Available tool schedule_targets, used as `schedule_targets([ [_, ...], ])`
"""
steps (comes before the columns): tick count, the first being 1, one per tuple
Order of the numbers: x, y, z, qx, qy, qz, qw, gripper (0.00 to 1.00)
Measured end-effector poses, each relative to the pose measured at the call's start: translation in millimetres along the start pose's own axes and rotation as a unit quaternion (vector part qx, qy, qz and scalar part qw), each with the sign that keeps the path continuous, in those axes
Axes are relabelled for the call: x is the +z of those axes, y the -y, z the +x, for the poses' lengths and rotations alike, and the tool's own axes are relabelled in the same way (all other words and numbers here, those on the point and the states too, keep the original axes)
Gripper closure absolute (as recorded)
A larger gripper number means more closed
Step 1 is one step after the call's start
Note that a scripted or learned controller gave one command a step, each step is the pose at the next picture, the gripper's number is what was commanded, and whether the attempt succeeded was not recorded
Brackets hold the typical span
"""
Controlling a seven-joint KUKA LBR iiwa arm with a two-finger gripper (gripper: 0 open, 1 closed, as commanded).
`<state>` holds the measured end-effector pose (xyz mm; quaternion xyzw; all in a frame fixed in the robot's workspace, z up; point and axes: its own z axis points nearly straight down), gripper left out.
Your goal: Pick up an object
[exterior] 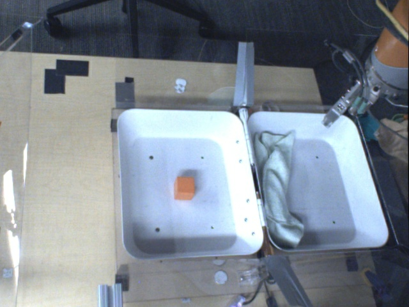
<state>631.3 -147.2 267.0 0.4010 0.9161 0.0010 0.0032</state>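
Right now my gripper hangs over the right bin's far corner. I cannot tell its state. Left of that bin lies an orange cube.

The grey arm with its orange band comes in at the upper right corner and slants down toward the left, and the gripper at its end points down-left, holding nothing visible.
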Motion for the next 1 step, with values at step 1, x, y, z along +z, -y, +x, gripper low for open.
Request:
schedule_targets([
  [1,68.8,17.9,-59.6,-0.077,0.0,0.001,0.9971,1.0],
])
